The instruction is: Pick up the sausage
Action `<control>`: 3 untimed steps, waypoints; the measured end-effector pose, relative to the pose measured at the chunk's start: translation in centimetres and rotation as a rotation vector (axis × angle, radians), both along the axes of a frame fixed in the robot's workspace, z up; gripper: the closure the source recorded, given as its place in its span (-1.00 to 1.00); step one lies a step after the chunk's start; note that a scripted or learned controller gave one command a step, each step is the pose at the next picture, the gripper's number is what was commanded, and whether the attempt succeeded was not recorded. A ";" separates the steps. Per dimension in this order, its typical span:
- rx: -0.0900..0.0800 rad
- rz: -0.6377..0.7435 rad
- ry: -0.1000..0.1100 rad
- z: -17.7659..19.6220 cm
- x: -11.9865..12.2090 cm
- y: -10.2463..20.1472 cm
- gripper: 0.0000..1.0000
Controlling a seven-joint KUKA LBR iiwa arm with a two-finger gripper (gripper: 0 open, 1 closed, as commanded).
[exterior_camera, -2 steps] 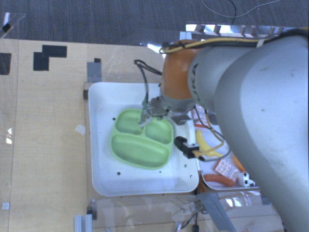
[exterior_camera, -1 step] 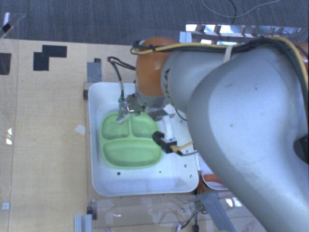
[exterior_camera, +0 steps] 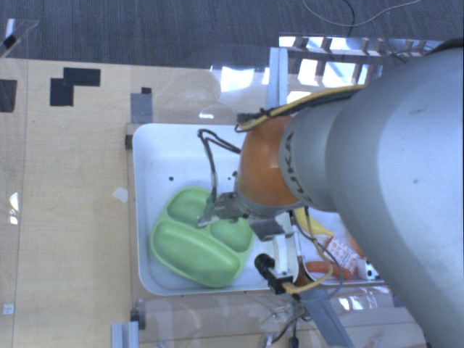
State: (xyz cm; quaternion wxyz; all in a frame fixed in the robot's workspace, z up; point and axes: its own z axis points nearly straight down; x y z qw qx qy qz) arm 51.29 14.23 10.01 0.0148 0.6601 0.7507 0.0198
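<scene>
Two green pieces [exterior_camera: 194, 245] lie in the bin [exterior_camera: 152, 158]; pincer state unclear

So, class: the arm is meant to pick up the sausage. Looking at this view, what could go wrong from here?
1. The arm covers much of the bin, so the reddish sausage-like item shows only partly; a grasp could miss it.
2. A packet and a yellow item lie close by; the claw might catch those instead.
3. The wrist sits over the green pieces and could nudge them.
</scene>
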 end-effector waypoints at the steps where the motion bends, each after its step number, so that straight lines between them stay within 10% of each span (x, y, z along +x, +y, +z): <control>1: 0.001 -0.003 -0.001 0.6 0.2 0.0 1.00; 2: 0.000 0.174 0.022 -0.2 5.6 -2.2 1.00; 3: -0.011 -0.031 0.020 -0.4 5.4 0.1 1.00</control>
